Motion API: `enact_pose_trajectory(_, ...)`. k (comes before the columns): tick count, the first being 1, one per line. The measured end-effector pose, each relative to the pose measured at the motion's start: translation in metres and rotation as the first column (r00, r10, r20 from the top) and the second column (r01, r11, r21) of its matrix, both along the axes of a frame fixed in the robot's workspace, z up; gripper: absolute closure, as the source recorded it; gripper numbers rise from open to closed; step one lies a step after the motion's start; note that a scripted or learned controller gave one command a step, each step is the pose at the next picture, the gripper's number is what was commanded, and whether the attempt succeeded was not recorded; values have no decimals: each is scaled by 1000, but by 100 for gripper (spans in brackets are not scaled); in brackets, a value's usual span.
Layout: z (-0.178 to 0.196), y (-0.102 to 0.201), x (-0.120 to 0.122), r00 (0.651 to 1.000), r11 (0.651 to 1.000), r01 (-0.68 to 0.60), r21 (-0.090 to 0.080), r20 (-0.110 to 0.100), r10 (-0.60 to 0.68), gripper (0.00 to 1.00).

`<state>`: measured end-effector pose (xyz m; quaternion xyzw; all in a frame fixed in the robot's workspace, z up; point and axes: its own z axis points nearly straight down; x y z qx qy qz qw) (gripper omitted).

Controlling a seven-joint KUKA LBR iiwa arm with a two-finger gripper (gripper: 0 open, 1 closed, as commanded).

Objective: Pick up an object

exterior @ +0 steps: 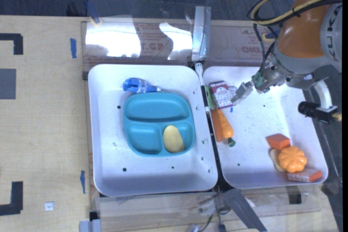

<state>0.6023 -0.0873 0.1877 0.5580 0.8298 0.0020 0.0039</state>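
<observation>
Orange shows nearest: a small pumpkin in the right bin, touching an orange block. A carrot lies by the divider, a small packet beyond it. In the left bin, a blue tray holds a yellow lemon; a blue toy lies behind. The end effector hovers beside the packet; whether released or clenched, I cannot tell.
</observation>
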Motion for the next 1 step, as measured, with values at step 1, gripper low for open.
enact_pose_trajectory(1, -62, -29, 64, 999, 999, -39, 0, -7, 39, 0)
